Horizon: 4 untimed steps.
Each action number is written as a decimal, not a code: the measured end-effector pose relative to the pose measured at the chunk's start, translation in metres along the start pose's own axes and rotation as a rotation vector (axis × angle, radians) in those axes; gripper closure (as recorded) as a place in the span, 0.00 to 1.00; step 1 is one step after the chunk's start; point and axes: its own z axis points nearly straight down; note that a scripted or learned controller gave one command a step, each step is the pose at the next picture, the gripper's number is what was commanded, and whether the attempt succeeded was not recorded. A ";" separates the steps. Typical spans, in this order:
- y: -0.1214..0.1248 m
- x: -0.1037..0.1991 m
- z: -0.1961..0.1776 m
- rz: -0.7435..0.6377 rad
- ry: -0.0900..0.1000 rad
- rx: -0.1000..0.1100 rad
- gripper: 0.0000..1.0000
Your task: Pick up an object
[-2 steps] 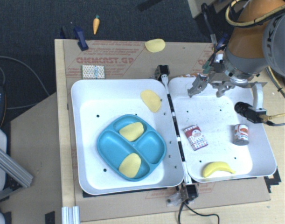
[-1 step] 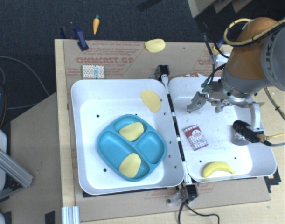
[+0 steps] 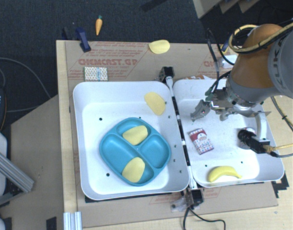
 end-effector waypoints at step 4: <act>0.013 -0.028 0.090 0.000 -0.001 -0.002 0.00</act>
